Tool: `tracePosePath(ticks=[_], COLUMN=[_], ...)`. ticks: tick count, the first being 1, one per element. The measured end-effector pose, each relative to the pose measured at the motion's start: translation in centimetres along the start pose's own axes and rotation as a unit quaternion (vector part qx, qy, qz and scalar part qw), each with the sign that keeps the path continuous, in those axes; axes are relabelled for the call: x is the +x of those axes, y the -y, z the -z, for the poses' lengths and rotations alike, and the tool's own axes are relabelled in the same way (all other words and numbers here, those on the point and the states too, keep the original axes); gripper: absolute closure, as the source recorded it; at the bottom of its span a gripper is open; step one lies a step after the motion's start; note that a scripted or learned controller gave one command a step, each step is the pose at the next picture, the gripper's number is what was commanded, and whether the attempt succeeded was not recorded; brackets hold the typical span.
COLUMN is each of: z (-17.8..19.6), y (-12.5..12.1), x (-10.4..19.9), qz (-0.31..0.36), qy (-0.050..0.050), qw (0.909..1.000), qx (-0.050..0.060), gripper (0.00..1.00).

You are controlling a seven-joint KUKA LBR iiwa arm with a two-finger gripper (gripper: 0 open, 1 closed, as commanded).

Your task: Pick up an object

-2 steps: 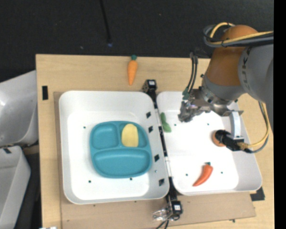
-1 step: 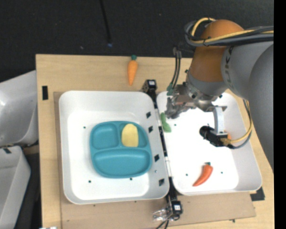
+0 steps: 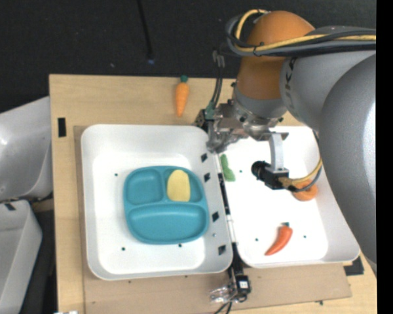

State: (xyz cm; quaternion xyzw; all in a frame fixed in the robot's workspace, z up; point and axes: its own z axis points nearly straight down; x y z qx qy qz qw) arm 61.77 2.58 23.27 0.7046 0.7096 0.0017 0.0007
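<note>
My gripper hangs at the upper left corner of the right bin, close to the divider between the bins. Just below it lies a small green piece on the bin floor. A red chili pepper rests near the front of the right bin. An orange item sits at the bin's right side, partly covered by a black part of the arm.
The left bin holds a blue divided plate with a yellow piece in its upper right compartment. A toy carrot lies on the wooden bench behind the bins. The big grey arm covers the right bin's far side.
</note>
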Motion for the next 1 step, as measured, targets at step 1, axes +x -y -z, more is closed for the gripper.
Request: tracePosePath(ticks=[1], z=[-0.12], y=[-1.34], x=[4.58], qz=[0.0], qy=[0.0], qw=[1.0], qx=[0.001], gripper=[1.0])
